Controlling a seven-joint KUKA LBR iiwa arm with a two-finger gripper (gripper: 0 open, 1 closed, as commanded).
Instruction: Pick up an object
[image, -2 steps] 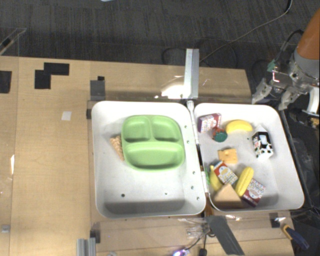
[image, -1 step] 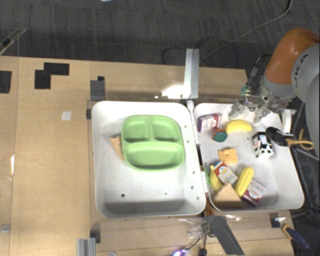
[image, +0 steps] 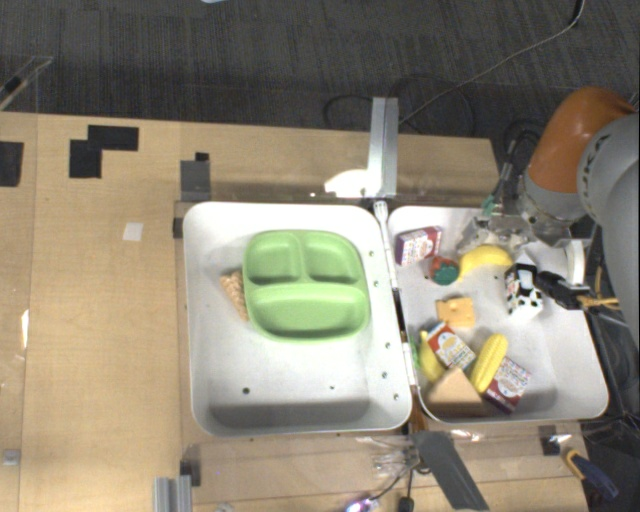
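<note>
While the gripper (image: 497, 232) hung just above the yellow lemon (image: 485, 260), nothing was picked up yet; grip unclear.

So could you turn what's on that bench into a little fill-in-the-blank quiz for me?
1. The green divided plate lies in the ___ bin.
2. The gripper hangs over the ___ bin.
3. The lemon under the gripper is ___ in colour.
4. The black-and-white toy cow lies to the ___ of the lemon.

Missing words: left; right; yellow; right
</note>
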